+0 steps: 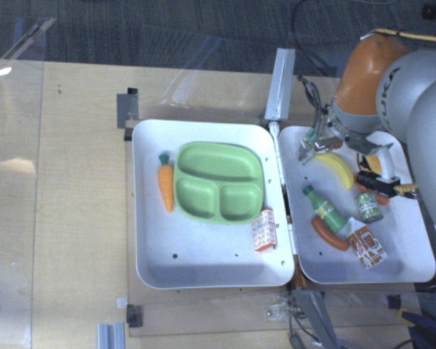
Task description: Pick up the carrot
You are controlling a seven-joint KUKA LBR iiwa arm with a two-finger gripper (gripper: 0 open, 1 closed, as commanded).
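Wooden bench (65,195), dark carpet (167,13) beyond

orange carrot (166,187), flat, left bin

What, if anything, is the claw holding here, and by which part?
Nothing is held, as far as can be seen. The claw hangs over the right bin near the banana; the carrot lies untouched in the left bin.

A pale wooden bench (65,217) filled most of the scene, lit brightly from above. Beyond its far edge lay dark grey carpeted floor (167,13), crossed by a thin cable (392,0). A clear plastic sheet (14,122) covered the bench's left part.
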